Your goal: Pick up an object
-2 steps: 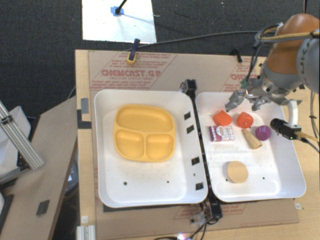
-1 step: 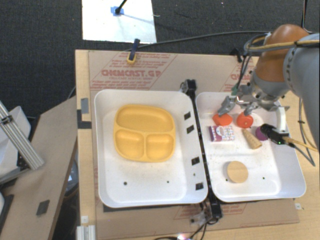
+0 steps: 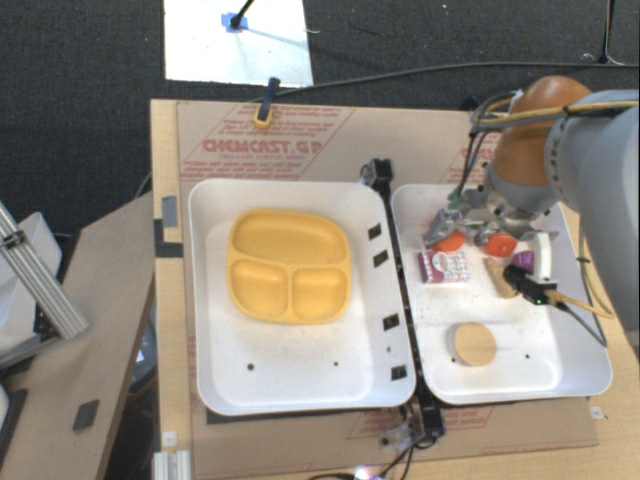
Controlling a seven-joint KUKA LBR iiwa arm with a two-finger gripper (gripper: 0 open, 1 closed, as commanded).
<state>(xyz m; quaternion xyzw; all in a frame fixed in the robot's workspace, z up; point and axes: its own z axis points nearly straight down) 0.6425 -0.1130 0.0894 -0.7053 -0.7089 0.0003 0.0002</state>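
Fingers: can't tell their state, gripper [image 3: 458,226] is too cluttered against the small items under it. It sits low in the right bin [image 3: 580,368], at the orange pieces [image 3: 500,243], just above the pink-and-white packet [image 3: 443,266]. Round wooden disc [image 3: 474,344] lies well apart; yellow tray [image 3: 290,265] is in the left bin [image 3: 210,368]. Looks like the grasp step. Next: close squarely on one item, lift straight.
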